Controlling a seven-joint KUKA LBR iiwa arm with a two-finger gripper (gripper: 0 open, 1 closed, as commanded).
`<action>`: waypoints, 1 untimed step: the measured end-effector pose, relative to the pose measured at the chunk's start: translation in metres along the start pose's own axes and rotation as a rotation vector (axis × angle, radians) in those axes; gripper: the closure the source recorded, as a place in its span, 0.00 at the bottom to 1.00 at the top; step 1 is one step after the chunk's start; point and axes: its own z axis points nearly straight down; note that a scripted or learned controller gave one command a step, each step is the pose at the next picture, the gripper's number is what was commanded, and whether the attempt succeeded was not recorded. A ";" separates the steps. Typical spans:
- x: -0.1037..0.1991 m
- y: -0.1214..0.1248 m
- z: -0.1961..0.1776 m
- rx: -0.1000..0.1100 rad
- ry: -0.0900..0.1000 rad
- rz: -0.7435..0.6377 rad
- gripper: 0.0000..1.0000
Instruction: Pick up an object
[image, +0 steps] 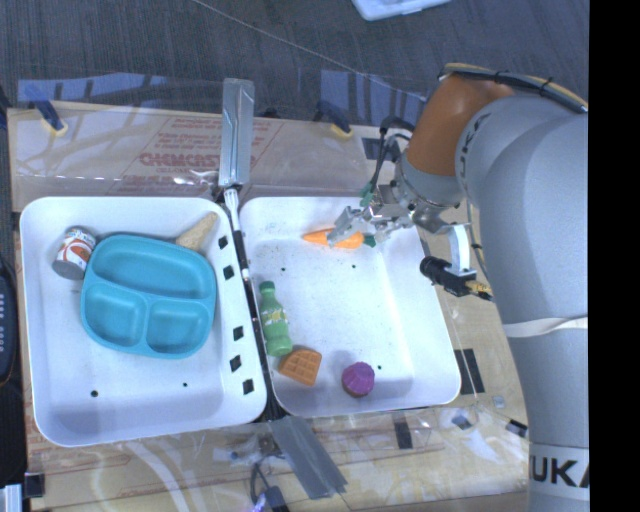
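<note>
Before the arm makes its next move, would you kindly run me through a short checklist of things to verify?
1. Claw over the right bin: ok.
2. Carrot beside the claw: ok.
3. Carrot held: cannot tell.
4. Bottle, waffle and purple ball well apart from the claw: ok.
5. Blue tray, can and cone in the left bin, out of the way: ok.

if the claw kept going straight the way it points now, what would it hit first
Most likely the carrot. The claw sits right at the carrot's right end in the right bin, pointing down and left. Depth is unclear from this slanted view, so contact may already exist.
</note>
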 end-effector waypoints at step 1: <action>0.030 0.003 0.045 0.003 0.003 0.258 0.00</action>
